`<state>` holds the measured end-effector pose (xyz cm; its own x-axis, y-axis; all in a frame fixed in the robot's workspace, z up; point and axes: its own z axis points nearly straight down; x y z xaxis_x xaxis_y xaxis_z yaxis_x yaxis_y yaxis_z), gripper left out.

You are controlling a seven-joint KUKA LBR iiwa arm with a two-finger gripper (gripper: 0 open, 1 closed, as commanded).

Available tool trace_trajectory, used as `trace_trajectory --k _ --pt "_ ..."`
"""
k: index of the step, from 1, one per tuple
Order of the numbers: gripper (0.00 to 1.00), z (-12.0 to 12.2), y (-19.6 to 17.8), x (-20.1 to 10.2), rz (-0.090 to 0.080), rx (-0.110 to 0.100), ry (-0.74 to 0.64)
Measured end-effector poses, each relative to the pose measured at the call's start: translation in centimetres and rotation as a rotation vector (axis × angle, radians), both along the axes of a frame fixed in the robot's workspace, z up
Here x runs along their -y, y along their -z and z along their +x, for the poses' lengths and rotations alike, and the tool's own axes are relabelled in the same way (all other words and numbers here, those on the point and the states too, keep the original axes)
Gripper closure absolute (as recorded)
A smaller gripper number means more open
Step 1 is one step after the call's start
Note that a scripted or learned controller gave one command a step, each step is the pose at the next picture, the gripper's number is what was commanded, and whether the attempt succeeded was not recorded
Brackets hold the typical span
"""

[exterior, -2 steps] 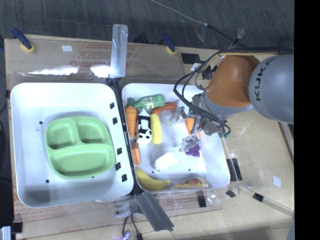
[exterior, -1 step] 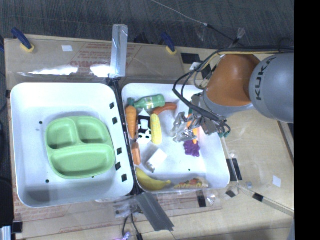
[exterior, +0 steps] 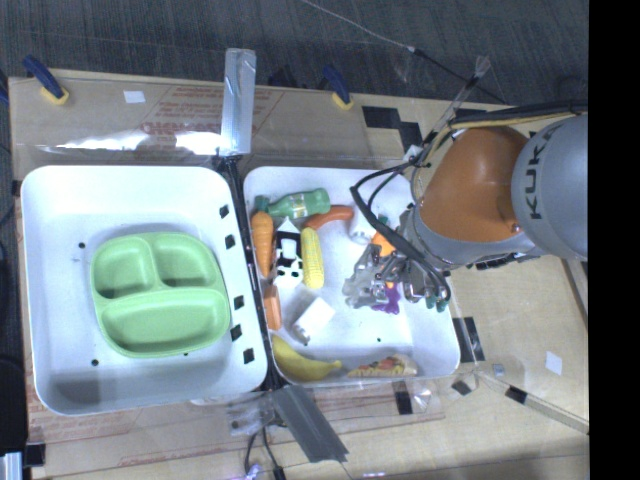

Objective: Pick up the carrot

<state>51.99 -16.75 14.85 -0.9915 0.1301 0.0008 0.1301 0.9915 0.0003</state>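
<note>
In the right bin (exterior: 440,338), the carrot (exterior: 262,243) lies against the left wall, beside the corn cob (exterior: 312,256) and below a green bottle (exterior: 297,205). The end effector (exterior: 375,283) hangs over the bin's middle, well apart from the carrot; whether its fingers are apart cannot be told. A banana (exterior: 300,363) lies near the front wall. A green divided plate (exterior: 158,293) sits in the left bin (exterior: 50,218).

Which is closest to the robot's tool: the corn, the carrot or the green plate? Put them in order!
Measured from the tool in the right bin:
1. Corn, just to its left in the same bin.
2. Carrot, by that bin's left wall.
3. Green plate, away in the left bin.
</note>
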Motion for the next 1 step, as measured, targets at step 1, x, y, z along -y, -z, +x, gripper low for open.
trace_trajectory --k 1 --pt "1.00 0.17 -1.02 -0.14 0.000 0.002 -0.008"
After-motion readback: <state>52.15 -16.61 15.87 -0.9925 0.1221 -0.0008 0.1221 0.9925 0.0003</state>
